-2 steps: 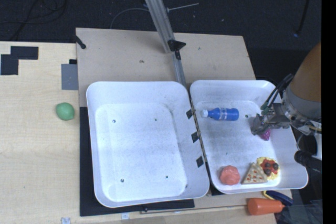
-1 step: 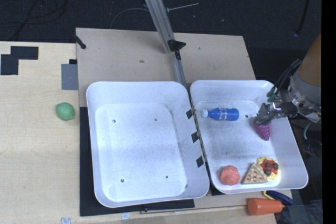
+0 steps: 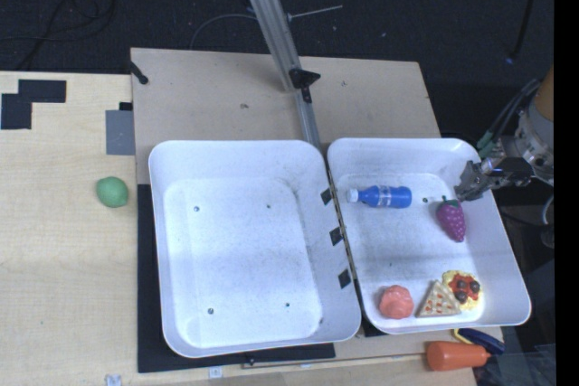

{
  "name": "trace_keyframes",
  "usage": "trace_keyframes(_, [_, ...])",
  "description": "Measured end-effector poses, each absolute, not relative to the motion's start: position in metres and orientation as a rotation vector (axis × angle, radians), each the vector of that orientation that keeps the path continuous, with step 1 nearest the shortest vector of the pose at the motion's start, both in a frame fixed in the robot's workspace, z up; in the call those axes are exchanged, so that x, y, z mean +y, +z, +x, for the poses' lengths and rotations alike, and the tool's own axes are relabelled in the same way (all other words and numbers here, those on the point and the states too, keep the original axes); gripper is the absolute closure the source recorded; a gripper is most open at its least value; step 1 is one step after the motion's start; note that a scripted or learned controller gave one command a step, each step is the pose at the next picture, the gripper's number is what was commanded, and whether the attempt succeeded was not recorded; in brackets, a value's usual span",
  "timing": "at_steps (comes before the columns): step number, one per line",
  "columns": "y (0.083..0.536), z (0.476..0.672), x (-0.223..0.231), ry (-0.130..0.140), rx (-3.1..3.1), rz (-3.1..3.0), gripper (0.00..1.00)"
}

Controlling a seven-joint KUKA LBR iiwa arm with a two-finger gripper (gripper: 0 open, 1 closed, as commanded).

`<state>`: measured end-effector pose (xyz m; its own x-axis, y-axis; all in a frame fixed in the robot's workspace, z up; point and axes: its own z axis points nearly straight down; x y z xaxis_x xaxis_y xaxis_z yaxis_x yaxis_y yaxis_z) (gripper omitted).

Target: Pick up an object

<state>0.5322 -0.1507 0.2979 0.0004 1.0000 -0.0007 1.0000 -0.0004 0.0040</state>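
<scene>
The gripper (image 3: 470, 181) is seen over the right bin's (image 3: 412, 154) far right side, and whether it is wide or narrow cannot be told. Just below it the grapes (image 3: 451, 221) are found, apparently apart from it, with the bottle (image 3: 381, 196) to its left. Farther toward the near rim, the pizza slice (image 3: 452, 294) and the red lump (image 3: 395, 302) are placed; the left bin (image 3: 181, 163) lies beyond, and a green ball (image 3: 113, 192) is left on the bench (image 3: 54, 230).
</scene>
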Motion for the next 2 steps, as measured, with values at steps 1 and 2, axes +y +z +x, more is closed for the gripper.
trace_keyframes(1, [0.277, 0.535, -0.094, -0.001, 2.227, 2.218, 1.00])
trace_keyframes(2, [0.274, 0.529, -0.041, 0.000, 2.226, 2.218, 1.00])
